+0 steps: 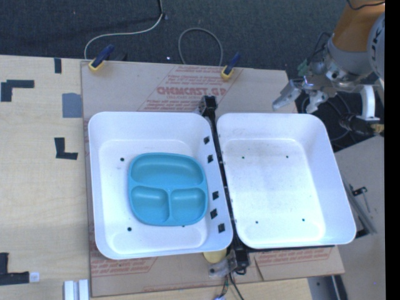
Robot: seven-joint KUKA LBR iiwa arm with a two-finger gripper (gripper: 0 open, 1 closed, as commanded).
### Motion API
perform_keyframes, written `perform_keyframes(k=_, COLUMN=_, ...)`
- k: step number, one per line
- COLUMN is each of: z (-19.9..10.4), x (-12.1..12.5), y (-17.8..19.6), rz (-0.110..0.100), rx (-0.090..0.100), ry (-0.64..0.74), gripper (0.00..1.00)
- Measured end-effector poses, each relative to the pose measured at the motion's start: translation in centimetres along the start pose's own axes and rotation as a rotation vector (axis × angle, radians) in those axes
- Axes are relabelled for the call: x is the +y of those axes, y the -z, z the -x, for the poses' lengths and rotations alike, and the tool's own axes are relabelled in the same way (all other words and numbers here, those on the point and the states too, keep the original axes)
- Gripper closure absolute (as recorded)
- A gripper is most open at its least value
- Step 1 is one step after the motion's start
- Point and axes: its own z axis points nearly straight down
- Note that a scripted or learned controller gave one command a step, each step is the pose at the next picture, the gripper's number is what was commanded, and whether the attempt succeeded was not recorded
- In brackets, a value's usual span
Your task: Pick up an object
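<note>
A light blue divided plate (167, 189) lies flat in the left white bin (103, 167), near its middle. My gripper (299, 99) hangs at the far right, just beyond the back edge of the right white bin (325, 186), well away from the plate. Its two fingers (285, 97) are spread apart with nothing between them. The arm's orange band (359, 17) shows above it at the top right corner.
The two bins sit side by side on a cardboard sheet (181, 86), joined by a black clip strip (215, 167). Two clamps (100, 58) hold the sheet's back edge. A cable loops (200, 42) behind on the dark floor.
</note>
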Motion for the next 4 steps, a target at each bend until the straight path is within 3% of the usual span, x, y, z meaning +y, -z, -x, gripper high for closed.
perform_keyframes(k=1, z=-6.2, x=-1.3, y=-13.1, rz=-0.019, rx=0.009, ry=0.01, gripper=0.0)
perform_keyframes(k=2, z=-6.6, x=0.0, y=-17.4, rz=-0.01, rx=0.004, ry=0.008, gripper=0.0)
perform_keyframes(k=3, z=-6.2, x=0.4, y=-17.5, rz=-0.009, rx=0.004, ry=0.008, gripper=0.0)
perform_keyframes(k=4, z=-6.2, x=0.5, y=-16.5, rz=-0.005, rx=0.002, ry=0.009, gripper=1.0)
